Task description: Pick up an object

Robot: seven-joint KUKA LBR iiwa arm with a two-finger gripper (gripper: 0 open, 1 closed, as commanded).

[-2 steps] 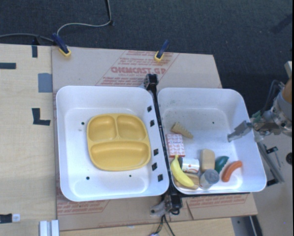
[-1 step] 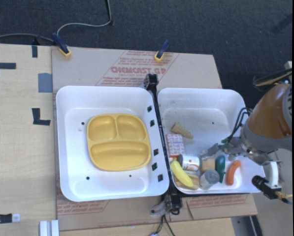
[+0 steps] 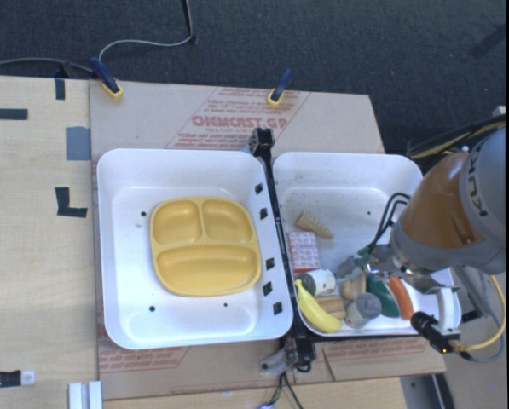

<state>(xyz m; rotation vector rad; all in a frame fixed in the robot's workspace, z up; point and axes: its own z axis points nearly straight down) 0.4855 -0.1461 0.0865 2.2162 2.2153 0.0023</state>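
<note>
Claw (image 3: 369,267) low in right bin (image 3: 348,173), over cluttered front corner; finger state hidden, cannot tell. Beneath and beside it: orange carrot (image 3: 399,296), teal piece (image 3: 382,301), grey cap (image 3: 362,308). Banana (image 3: 316,309) near front wall, cone (image 3: 314,223) well apart. Yellow divided plate (image 3: 205,245) in left bin (image 3: 118,228).

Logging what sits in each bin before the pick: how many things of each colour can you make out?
Yellow: 2, divided plate and banana
Orange: 1, carrot
Tan: 1, cone
Red-and-white: 1, packet
Total: 5; the clutter beside the arm is too jumbled to count.
</note>
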